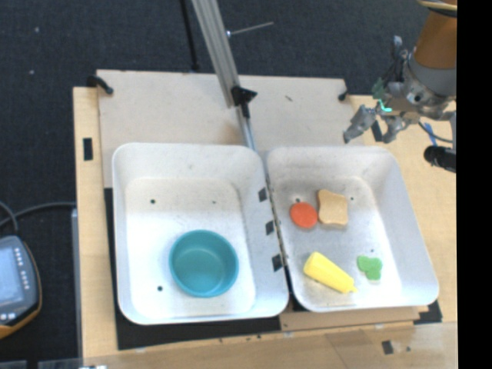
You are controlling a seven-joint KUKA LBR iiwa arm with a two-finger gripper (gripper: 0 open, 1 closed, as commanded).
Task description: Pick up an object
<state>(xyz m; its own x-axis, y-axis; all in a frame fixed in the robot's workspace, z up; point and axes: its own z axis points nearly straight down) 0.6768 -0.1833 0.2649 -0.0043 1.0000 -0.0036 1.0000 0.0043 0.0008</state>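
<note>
Right now arm (437,44) comes in from upper right of the camera view, orange band high up, grey wrist below it, tilted so the claw (370,128) points down and to the view's left. Claw hangs above the far right corner of the right bin (400,183), just over its rim, not down inside. Fingers (355,124) look spread apart w/ a gap between them and nothing in that gap; small and a bit blurry, so how wide is hard to say.

Pickable stuff all sits in the right bin, nearer the camera than the claw and to its left in view:
- tan bread-like slice (333,207): closest to claw, well apart from it.
- orange round piece (304,214): just beside the slice, on its left.
- yellow wedge (328,272): farther off, toward bin's near edge.
- green lumpy bit (370,267): near the wedge, almost straight below the claw in view.

Left bin (138,206), far across from claw, has a teal bowl (204,263), upright.

Slanted metal pole (219,48) stands left of claw, behind the bins.
</note>
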